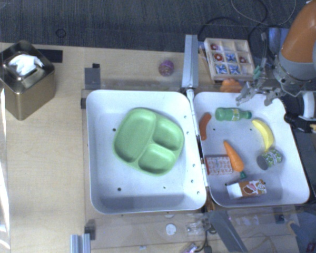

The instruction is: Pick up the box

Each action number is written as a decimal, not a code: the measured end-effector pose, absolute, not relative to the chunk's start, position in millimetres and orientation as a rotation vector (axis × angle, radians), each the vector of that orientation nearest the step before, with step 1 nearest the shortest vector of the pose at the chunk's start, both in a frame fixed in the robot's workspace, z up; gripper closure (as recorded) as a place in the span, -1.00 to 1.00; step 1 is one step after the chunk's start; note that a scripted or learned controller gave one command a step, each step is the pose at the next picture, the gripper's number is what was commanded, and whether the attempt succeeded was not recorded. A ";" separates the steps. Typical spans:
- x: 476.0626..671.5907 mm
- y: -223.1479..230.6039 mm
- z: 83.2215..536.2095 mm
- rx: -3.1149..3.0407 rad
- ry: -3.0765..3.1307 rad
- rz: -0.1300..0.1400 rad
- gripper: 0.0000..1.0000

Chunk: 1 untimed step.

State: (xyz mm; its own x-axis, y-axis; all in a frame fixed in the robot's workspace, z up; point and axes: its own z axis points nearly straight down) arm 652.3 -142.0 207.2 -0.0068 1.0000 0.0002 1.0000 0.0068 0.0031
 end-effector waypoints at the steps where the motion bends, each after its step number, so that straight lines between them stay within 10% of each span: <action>1: 631.6 -125.0 98.5 2.092 2.340 0.004 -1.00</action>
State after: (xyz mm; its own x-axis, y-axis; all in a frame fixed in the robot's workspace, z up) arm 631.6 -125.0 98.5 -0.1119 0.9937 -0.0003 0.9937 0.1119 0.0037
